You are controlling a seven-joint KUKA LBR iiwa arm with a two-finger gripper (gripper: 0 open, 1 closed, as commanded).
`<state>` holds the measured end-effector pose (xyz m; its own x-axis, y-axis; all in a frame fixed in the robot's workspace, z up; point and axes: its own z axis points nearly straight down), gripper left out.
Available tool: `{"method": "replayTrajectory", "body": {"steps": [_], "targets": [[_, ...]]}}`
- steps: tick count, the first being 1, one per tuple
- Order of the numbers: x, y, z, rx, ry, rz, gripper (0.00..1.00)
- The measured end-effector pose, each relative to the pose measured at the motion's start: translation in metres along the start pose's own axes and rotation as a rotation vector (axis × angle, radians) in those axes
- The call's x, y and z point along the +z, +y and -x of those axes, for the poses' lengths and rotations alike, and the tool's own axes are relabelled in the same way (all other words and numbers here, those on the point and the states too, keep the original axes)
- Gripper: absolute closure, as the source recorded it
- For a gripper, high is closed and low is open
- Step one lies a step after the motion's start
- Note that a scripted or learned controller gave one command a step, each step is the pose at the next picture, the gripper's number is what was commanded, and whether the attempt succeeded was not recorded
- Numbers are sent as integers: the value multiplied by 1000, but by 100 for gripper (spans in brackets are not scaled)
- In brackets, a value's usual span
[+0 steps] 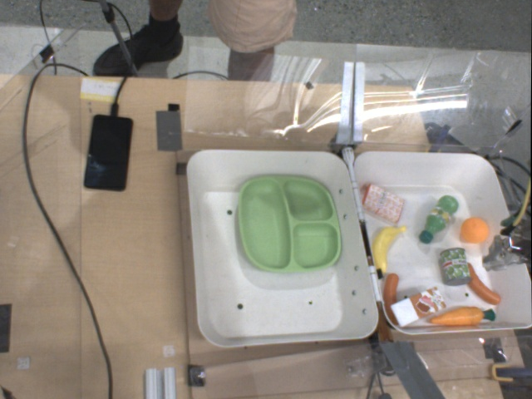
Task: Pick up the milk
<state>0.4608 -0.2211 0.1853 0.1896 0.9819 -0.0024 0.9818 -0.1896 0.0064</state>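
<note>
Milk [420,305], small carton on its side, low in right bin [416,166], touching carrot [459,316], beside sausage [391,289]. Banana [384,246] and pink box [383,204] above it. Gripper [509,252], probably metal bit at right edge of frame, near orange [475,230]; finger state unreadable. Green tray [290,224] in left bin [208,248].
</note>
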Motion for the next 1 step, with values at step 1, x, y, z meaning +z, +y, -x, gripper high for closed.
{"method": "replayTrajectory", "body": {"steps": [1], "targets": [[-101,30,-5,-222,0,2,100]]}}
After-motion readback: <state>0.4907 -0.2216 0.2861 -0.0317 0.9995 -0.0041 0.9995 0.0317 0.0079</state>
